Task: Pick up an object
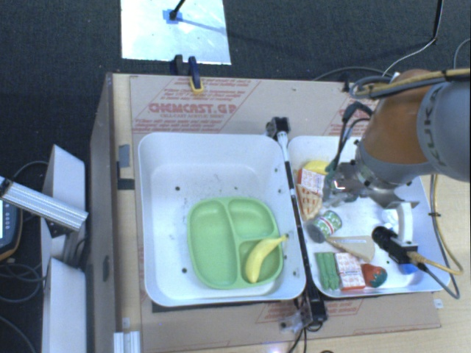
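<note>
Two shallow white bins sit side by side on a brown board (221, 105) printed with red lettering, and the board lies on a bench over dark carpet (59, 35). Far beyond the board we see a pale, shiny sheet (176, 24) flat on the carpet, and a blue clamp (194, 72) grips the board's far edge. To the left stands a white block (65, 271) with a silvery rail (44, 203) lying slantwise across it. Loose cables trail over the carpet at far right.

In the left bin (169, 182) we find a green divided plate (217, 241), with a banana (261, 256) lying in its near right compartment.

The right bin (360, 219) is crowded. A waffle wedge (309, 193) lies along its left wall, with a yellow piece (315, 168) just beyond it and a small can (329, 220) on the near side. Nearer still lie a pale wedge (353, 247), a green packet (327, 269), a red and white packet (351, 271) and a red round piece (374, 276).

The grey arm (412, 123) reaches in from the right, and its gripper (340, 184) hangs over the far left part of the right bin, just beside the waffle wedge and above the can. We cannot tell whether the claw is apart or together, nor whether it touches anything.
</note>
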`<state>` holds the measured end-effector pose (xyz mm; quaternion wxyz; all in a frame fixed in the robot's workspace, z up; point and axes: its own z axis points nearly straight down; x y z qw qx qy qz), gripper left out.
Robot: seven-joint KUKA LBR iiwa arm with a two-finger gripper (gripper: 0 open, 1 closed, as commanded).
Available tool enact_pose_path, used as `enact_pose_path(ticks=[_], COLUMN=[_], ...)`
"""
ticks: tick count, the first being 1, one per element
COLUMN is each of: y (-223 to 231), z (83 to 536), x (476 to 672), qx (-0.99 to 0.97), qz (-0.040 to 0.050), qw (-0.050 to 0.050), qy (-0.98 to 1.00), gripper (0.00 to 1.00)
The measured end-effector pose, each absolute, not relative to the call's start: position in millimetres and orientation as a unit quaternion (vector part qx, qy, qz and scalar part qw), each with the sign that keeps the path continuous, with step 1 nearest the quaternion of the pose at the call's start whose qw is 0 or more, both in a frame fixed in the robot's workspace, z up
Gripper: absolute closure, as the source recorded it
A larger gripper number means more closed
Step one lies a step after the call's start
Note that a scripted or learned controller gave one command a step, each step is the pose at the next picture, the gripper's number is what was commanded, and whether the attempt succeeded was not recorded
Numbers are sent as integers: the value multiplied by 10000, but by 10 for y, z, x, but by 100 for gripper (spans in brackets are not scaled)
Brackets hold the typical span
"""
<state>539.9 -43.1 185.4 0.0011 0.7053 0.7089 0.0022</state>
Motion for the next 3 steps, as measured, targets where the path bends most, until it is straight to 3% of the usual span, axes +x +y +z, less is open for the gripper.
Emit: enact_pose_path(ticks=[1, 2, 3], y=[-448, -950, -906], z=[1847, 1269, 840], x=[5391, 5253, 5279], qx=[7062, 7066, 7066], qz=[9, 25, 3], qw=[8, 27, 4], qy=[7080, 7076, 7076], gripper=[0, 0, 0])
